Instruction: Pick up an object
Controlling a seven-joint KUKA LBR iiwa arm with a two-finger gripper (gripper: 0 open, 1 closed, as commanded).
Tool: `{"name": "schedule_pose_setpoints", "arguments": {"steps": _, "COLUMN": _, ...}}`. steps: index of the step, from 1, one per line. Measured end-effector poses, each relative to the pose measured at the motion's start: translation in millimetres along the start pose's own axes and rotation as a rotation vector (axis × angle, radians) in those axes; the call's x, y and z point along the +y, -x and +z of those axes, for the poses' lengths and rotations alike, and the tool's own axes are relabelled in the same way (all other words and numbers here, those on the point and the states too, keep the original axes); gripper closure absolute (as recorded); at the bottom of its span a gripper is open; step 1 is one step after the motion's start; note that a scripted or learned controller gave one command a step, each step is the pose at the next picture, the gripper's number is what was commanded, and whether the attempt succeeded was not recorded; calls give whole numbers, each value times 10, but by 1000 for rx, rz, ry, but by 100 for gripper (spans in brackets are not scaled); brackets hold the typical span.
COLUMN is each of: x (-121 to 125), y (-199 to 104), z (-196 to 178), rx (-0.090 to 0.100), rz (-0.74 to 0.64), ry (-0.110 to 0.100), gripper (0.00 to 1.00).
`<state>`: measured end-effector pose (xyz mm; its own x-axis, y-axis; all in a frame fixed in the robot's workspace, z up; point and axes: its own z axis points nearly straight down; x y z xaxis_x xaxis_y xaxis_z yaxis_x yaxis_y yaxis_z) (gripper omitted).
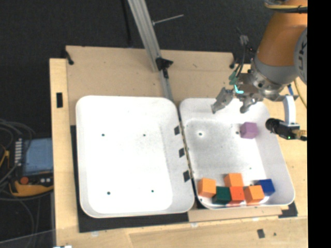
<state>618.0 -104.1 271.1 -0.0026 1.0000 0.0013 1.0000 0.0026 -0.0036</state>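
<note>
The gripper point(234, 103) hangs with its two fingers spread and nothing between them over the far end of the right bin point(269, 154). The nearest object, a small purple block point(249, 130), lies alone on the bin floor just toward the camera and slightly right of it. Bare white floor surrounds the purple block, while the other coloured blocks point(235, 188) crowd the near rim.

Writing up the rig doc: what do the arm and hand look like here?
The arm is grey with a wide orange band above the wrist. Below it sits a grey metal wrist block with a small teal light. The hand has two grey fingers. Thin dark cables run along the wrist's left side, and a white bracket with a black cylindrical part hangs off its right side.
</note>
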Motion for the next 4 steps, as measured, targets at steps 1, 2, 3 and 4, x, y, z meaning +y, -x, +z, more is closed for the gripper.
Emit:
{"name": "schedule_pose_setpoints", "arguments": {"steps": 1, "x": 7, "y": -1, "z": -22, "rx": 0, "rz": 0, "ry": 4, "gripper": 0}}
{"name": "schedule_pose_setpoints", "arguments": {"steps": 2, "x": 24, "y": -78, "z": 481, "rx": -3, "rz": 0, "ry": -1, "gripper": 0}}
{"name": "schedule_pose_setpoints", "arguments": {"steps": 3, "x": 27, "y": 44, "z": 1041, "rx": -4, "rz": 5, "ry": -1, "gripper": 0}}
{"name": "schedule_pose_setpoints", "arguments": {"steps": 4, "x": 52, "y": 110, "z": 1477, "rx": -4, "rz": 7, "ry": 0, "gripper": 0}}
